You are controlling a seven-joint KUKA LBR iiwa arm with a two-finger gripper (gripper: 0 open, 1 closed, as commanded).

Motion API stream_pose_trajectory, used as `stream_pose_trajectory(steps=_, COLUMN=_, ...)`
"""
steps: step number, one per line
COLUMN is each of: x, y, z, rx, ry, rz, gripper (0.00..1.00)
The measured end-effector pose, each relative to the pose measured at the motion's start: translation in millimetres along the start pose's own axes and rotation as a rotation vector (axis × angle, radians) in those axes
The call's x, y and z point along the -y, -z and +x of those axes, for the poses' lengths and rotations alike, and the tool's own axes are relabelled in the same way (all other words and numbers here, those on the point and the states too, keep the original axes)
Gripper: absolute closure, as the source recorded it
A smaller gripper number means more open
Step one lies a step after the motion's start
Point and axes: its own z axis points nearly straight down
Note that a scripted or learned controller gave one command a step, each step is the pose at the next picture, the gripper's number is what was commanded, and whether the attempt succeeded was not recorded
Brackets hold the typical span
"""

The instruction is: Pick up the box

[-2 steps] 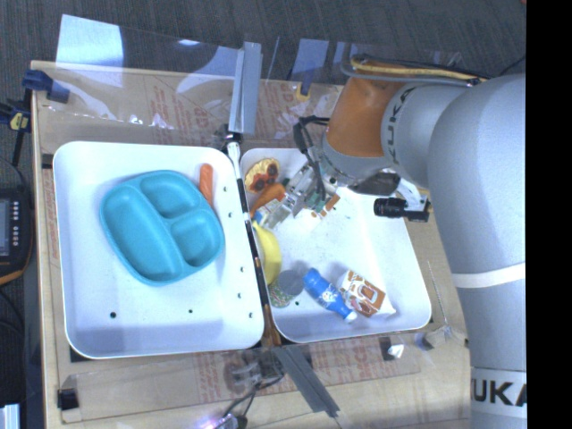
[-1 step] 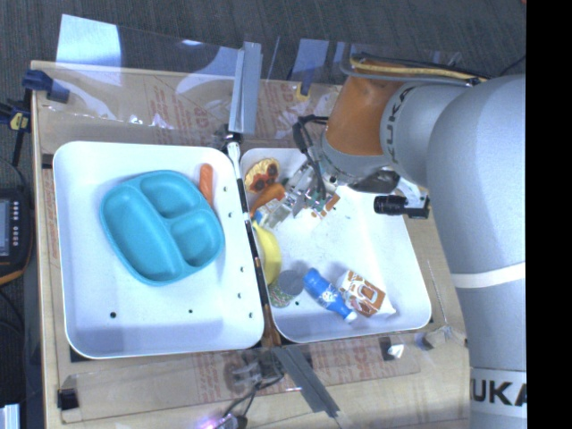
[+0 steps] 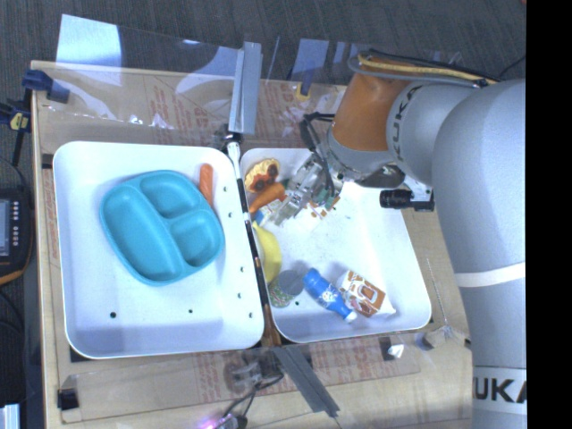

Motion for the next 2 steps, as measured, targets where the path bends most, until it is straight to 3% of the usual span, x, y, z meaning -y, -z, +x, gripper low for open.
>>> stream_pose_trajectory(steps=1, x=18, y=77, z=-11, rx=0.004, ry=-0.109, rz=-0.002, gripper=0.0)
stream_pose_trajectory(steps=2, x=21, y=0, z=39, rx=0.005, ry=-0.041, rz=-0.003, gripper=0.0)
